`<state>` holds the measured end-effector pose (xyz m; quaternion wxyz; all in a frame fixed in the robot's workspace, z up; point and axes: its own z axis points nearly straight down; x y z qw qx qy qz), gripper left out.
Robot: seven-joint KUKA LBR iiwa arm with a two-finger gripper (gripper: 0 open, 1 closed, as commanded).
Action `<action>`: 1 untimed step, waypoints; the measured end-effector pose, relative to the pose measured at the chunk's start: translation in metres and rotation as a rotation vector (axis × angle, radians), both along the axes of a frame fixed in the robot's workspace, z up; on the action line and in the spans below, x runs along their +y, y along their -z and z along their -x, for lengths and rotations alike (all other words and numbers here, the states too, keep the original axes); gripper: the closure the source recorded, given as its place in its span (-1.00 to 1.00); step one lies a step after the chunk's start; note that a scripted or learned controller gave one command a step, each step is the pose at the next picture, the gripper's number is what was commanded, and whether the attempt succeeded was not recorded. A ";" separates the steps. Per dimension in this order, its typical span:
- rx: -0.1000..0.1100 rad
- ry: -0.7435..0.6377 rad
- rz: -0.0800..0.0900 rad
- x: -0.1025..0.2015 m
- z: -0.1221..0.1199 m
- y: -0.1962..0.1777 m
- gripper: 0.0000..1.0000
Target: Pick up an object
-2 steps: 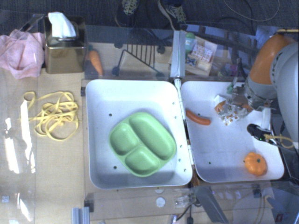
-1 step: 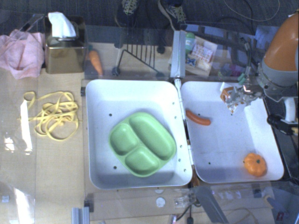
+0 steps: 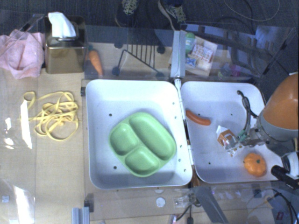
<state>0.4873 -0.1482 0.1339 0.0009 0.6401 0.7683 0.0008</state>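
Right bin [image 3: 210, 169], camera view: your gripper [image 3: 235, 143] is sitting right at the small orange-and-white object [image 3: 225, 137]; can't tell if the fingers are spread or closed on it. You're wanting to centre over it before closing, keeping off the orange ball [image 3: 254, 164] nearby. Hot dog [image 3: 198, 118] is lying further left.

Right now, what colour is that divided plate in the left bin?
Light green. The divided plate shows plainly in the camera view, lying in the left bin.
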 end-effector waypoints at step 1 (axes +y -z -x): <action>-0.004 0.073 0.001 0.017 -0.029 -0.159 1.00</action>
